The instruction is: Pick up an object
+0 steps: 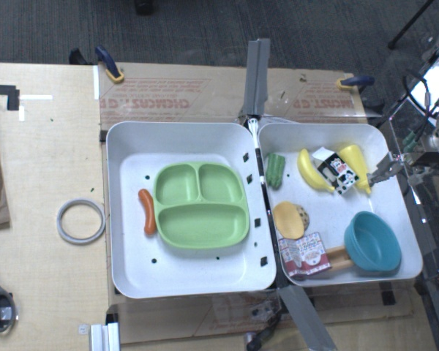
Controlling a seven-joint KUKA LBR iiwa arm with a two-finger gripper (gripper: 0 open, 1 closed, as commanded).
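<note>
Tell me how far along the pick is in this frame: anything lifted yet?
Nothing looks lifted. The two yellow plastic bananas, the small black-and-white carton and the blue plastic bowl all lie in the right white bin. The gripper sits at that bin's right edge beside the bananas, and whether it holds anything cannot be told. The grasp and lift remain.

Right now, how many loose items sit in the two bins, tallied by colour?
Green: 2, divided plate, small green piece
Orange: 1, hot dog
Yellow: 2, bananas
Blue: 1, bowl
Tan: 1, round bun
Printed packs: 2
Total: 9
</note>
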